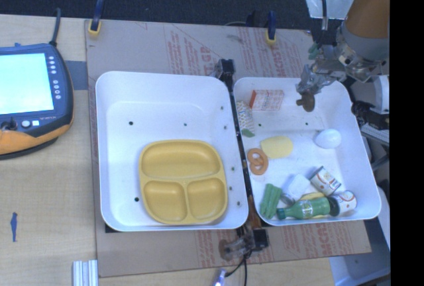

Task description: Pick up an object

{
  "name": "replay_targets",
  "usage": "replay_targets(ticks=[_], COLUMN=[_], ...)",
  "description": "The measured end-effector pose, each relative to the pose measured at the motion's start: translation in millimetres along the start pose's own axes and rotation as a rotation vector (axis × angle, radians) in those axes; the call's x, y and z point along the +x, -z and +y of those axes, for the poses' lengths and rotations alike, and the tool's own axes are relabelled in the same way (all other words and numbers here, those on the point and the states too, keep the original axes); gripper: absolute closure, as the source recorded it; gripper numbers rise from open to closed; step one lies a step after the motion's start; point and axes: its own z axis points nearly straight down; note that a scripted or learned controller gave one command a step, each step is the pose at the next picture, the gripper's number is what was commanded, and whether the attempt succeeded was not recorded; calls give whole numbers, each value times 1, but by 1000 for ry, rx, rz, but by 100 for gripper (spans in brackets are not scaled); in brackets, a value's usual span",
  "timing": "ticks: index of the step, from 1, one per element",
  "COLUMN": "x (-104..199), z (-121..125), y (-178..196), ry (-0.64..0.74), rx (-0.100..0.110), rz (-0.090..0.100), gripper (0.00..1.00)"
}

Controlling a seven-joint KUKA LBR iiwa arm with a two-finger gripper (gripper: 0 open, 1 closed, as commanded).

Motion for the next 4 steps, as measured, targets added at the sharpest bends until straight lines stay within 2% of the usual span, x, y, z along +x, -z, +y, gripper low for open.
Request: replay_targets(ticks=[1, 2, 3, 4], x=[73, 130, 177, 139], z=[-18, -7, -41, -71], y=[16, -6, -25, -36], ry=[1, 2, 3, 1], rx=[4, 6, 5, 5], rz=[0, -2, -3, -3], gripper=[100, 100, 100, 100])
